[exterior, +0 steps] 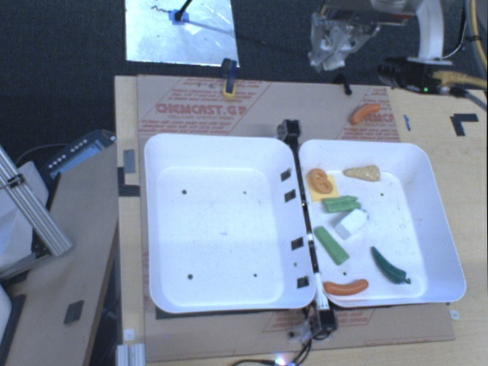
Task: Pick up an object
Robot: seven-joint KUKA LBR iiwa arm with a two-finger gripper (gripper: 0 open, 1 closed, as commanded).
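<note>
The gripper hangs high at the top of the camera view, above the bench's far edge and well back from the right bin. Nothing shows between its fingers. In the right bin lie an orange round piece on a yellow square, a tan wedge, a light green pod, a white block, a green bar, a dark green pepper and an orange sausage.
The left bin stands beside the right one, joined by a black clamp strip. Another orange sausage lies on the bench behind the right bin. A yellow-blue clip sits at the far bench edge.
</note>
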